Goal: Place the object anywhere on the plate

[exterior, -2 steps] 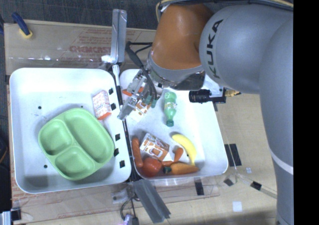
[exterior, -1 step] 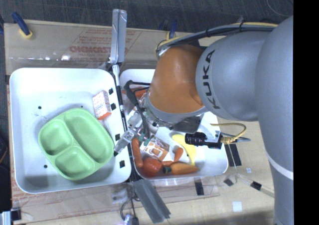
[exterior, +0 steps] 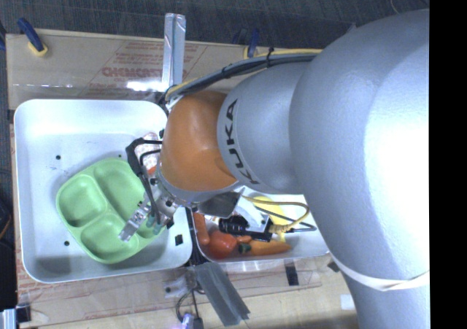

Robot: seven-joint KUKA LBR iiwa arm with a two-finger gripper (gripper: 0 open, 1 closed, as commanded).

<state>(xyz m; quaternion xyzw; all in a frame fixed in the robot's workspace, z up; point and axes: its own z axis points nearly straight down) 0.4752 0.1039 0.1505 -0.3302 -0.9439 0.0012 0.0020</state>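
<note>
Tool [exterior: 136,227] over pale green three-compartment plastic plate [exterior: 93,196], grip state unclear; object beneath may miss, catching plate's rim.

A single fixed camera looks down from above at a slant onto the surface [exterior: 87,65] and its two shallow white bins. The left bin [exterior: 44,138] lies fully in sight, with its green divided plate [exterior: 98,196] left of centre. The right bin [exterior: 306,247] is mostly covered by the grey arm [exterior: 350,123], which enters from the right edge and, being much nearer the lens, looms large over the frame's right half. The orange band [exterior: 191,149] sits near the picture's centre. Dark floor runs along the top of the frame.
</note>
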